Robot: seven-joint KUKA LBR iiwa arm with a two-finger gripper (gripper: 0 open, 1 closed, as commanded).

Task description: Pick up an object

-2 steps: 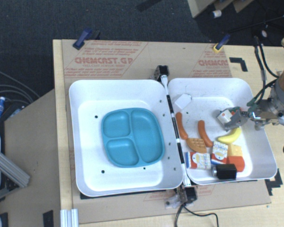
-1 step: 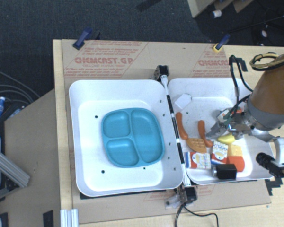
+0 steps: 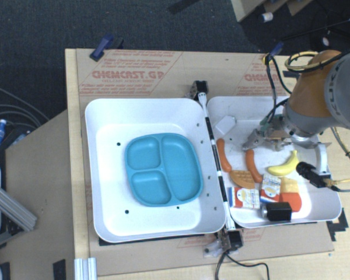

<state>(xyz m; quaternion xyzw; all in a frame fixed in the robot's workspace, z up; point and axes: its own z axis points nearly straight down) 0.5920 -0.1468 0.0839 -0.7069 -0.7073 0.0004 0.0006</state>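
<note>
Claw (image 3: 262, 137) low in right bin (image 3: 245, 107); grip state cannot be told. Banana (image 3: 284, 165) just beside it, toward the front; sausage (image 3: 252, 165) adjacent.

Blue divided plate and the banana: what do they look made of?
Blue divided plate: likely molded plastic, one flat colour, soft sheen, rounded compartment ridges. Banana: probably a plastic toy, with uniform yellow and a smooth surface, though a real one can't be excluded.
</note>
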